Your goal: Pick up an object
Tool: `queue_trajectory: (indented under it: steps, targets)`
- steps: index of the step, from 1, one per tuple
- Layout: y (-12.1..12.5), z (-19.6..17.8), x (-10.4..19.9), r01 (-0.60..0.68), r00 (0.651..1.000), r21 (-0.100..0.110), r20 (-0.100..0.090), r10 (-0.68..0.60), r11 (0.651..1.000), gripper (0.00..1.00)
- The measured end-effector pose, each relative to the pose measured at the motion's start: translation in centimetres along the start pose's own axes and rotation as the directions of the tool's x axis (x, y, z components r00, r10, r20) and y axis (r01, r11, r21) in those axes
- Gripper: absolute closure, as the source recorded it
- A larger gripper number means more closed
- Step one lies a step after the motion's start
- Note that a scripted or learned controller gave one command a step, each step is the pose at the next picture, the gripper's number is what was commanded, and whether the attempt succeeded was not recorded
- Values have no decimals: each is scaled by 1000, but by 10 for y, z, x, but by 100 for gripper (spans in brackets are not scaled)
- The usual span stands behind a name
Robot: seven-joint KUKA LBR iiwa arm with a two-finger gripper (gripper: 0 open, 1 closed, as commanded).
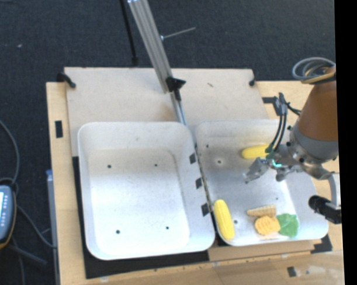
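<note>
In the camera view, the two-finger gripper (267, 169) was seen low in the right shallow white bin (225, 137), just beside a small yellow oblong object (253, 152); whether it was wide or narrow could not be told. Approach was judged underway, alignment being needed next. A pale wooden bench (124, 94) stood on dark carpet (46, 32).

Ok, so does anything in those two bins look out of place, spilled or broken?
Nothing stands out. The items sit inside the right bin: a corn cob by its left wall, a yellow piece near the gripper, and a tan piece, an orange piece and a green piece clustered at the front. Nothing looks spilled or damaged.
</note>
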State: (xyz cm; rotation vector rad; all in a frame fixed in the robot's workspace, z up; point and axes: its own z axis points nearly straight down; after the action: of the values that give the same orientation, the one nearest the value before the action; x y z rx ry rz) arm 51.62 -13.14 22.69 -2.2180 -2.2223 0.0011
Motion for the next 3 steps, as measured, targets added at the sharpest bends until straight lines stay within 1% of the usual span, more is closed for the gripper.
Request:
queue_trajectory:
  steps: [1, 2, 3]
  targets:
    - [1, -2, 0, -3, 1000, -5, 1, 3, 1000, 0]
    - [5, 41, -1, -4, 1000, 1, 2, 4, 1000, 0]
    - [6, 83, 0, -4, 1000, 2, 2, 4, 1000, 0]
